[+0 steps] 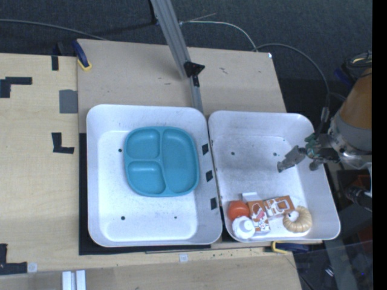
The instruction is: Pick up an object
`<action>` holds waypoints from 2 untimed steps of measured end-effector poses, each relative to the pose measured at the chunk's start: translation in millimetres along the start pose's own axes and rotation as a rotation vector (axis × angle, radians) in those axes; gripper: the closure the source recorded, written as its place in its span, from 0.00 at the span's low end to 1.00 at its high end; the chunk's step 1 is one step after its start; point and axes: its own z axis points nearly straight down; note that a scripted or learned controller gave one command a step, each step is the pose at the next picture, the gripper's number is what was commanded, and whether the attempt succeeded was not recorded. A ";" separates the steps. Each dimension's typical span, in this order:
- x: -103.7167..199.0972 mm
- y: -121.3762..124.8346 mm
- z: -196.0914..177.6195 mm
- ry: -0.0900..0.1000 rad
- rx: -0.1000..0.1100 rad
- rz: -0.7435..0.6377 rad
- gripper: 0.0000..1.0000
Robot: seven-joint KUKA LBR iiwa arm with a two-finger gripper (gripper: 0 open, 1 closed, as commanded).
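Observation:
Several small objects lie along the front edge of the right bin (254, 132): a red-orange round piece (237, 209), a white round cap-like piece (243, 228), an orange and white packet (270, 211) and a tan ring-shaped pastry (299, 220). My gripper (300, 162) hangs over the bin's right side, above and behind these objects and apart from them. Its fingers are spread open with nothing between them.
The left bin (103, 162) holds a blue divided plate (161, 161). A grey metal pole (172, 29) slants down to the bins' back edge at the middle. Cables run across the dark floor behind the bench.

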 end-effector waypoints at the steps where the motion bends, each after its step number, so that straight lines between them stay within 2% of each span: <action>1: -0.1 0.0 -0.1 0.000 0.000 0.000 0.00; 2: 7.4 -1.1 45.8 0.000 0.005 0.001 0.00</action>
